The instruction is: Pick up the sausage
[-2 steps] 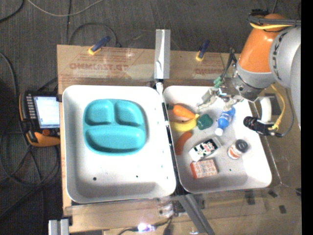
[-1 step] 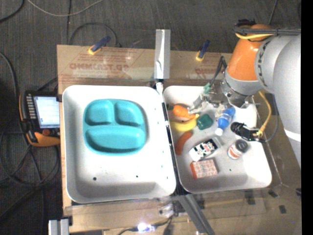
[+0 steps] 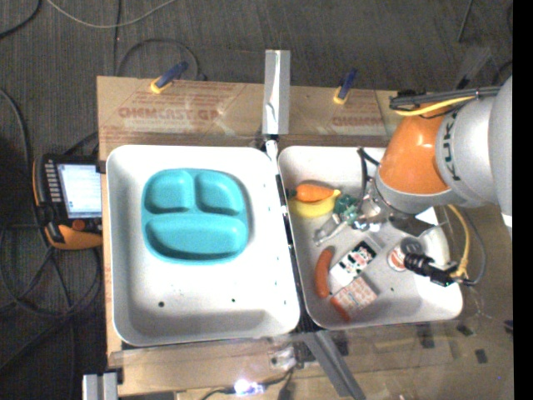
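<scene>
the sausage [image 3: 322,272] lies flat in the right bin [image 3: 437,305], in the bin's lower left part, close to its left wall and running roughly along that wall, with nothing touching its upper end. the gripper [image 3: 360,215] hangs over the middle of the right bin, up and to the right of the sausage's spot and apart from it; the grey arm [image 3: 420,161] with its orange band covers the bin's upper right corner. whether the gripper is spread or closed cannot be told from this angle, and nothing is seen in its grasp. in the right bin's upper left corner a carrot [image 3: 312,193] rests on a yellow piece [image 3: 323,209], and a small green thing [image 3: 345,212] sits just beside them, under the gripper. a patterned card [image 3: 356,259] lies near the bin's centre, and a pinkish pack [image 3: 356,293] lies by the bin's lower edge. the left bin [image 3: 208,302] stands against the right bin's left wall and holds a teal divided plate [image 3: 197,213].
</scene>
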You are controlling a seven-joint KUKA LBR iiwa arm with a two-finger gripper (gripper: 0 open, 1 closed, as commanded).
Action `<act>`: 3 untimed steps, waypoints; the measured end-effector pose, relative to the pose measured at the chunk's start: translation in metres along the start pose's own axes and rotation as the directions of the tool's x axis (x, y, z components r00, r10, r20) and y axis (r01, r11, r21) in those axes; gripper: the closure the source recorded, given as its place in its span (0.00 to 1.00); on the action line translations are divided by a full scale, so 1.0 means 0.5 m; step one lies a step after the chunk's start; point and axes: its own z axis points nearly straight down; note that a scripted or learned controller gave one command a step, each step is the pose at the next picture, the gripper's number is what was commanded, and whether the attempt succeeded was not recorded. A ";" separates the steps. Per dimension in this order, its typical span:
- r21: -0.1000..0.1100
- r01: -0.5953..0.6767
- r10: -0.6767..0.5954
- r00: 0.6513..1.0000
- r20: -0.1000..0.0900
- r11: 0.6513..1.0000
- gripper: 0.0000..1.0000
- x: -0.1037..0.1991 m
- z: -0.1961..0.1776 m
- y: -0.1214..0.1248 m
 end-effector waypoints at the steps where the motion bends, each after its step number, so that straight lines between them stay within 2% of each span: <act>1: -0.002 -0.109 0.109 0.994 0.001 0.994 0.00 0.053 -0.002 -0.076; 2: -0.003 -0.108 0.108 0.994 -0.002 0.994 1.00 0.056 -0.020 -0.073; 3: -0.003 -0.108 0.108 0.994 -0.002 0.994 0.00 0.056 -0.020 -0.074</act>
